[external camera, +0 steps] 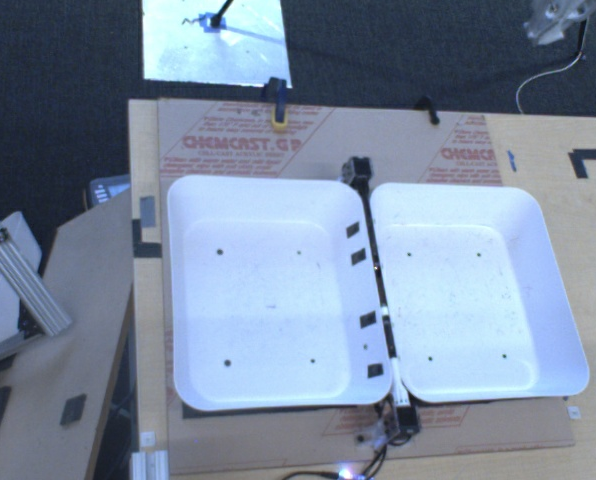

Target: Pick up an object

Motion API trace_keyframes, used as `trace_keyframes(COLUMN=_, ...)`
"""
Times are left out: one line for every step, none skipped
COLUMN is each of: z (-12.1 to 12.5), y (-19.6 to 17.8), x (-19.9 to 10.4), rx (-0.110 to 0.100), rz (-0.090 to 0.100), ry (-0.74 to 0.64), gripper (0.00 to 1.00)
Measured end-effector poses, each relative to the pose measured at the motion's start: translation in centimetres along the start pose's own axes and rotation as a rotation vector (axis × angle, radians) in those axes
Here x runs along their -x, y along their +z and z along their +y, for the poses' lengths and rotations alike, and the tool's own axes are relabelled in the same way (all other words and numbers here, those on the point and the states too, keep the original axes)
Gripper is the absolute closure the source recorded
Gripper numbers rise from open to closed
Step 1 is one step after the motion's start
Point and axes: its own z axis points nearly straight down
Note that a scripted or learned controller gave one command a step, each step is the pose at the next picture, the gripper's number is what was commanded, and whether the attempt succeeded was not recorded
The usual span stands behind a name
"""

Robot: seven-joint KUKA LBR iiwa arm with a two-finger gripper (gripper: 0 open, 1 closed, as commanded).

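Note:
Two shallow white bins lie side by side on the bench, the left bin (193, 203) and the right bin (548, 238). Their floors show bare white plastic with a few small dark dots. A pale grey, blurred shape that looks like my gripper (561, 6) hangs at the top right corner of the view. It is over the dark floor beyond the bench's far edge, well clear of both bins. A thin white cable (538, 78) curls down from it.
A row of black clips (363, 258) runs along the seam between the bins. A brown printed board (243, 138) lies under them. A shiny metal plate (213, 28) lies on the dark carpet behind the bench. An aluminium rail (18, 278) slants at the left.

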Motion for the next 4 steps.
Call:
trace_keyframes(z=-0.2, y=8.4, x=5.4, rx=-0.026, rz=0.002, ry=0.009, gripper=1.0)
trace_keyframes(z=-0.5, y=22.0, x=-2.4, rx=-0.034, rz=0.008, ry=-0.003, gripper=1.0)
trace_keyframes(z=0.0, y=4.9, x=-5.8, rx=-0.002, rz=0.003, ry=-0.002, gripper=1.0)
trace_keyframes(z=-0.3, y=16.1, x=-9.9, rx=-0.031, rz=0.005, ry=-0.002, gripper=1.0)
